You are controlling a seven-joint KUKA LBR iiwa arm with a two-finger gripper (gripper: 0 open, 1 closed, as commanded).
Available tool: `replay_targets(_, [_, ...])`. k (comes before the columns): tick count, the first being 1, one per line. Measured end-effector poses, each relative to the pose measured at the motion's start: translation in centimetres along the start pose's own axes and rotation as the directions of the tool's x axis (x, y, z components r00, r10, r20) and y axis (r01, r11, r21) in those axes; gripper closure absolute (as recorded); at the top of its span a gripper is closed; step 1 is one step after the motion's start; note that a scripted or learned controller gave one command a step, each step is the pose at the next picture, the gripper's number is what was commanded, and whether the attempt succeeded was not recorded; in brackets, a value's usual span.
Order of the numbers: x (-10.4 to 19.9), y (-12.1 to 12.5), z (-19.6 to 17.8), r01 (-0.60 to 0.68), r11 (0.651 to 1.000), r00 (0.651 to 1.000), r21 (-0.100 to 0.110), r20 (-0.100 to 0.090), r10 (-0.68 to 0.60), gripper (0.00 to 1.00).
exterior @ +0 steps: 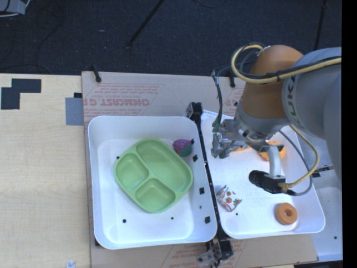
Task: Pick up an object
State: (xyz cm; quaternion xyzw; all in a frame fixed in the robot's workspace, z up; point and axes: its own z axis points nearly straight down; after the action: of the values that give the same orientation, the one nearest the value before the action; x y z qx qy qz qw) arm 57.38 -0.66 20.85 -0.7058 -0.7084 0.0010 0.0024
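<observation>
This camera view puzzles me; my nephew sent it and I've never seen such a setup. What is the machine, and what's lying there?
It is a picture from one fixed camera, looking down at a slant on a bench with two shallow white bins. The grey and orange robot arm reaches in from the right. Its pincer hangs low over the right bin; whether it holds anything cannot be told. That bin contains a small doughnut, a crumpled wrapper and something orange partly hidden behind the arm. The left bin holds a green divided plate and a small purple item.
</observation>
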Motion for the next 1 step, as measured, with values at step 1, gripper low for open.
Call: replay_targets(1, [5.65,-0.99,0.38,0.000,1.000,1.000,0.001,0.000,0.000,1.00])
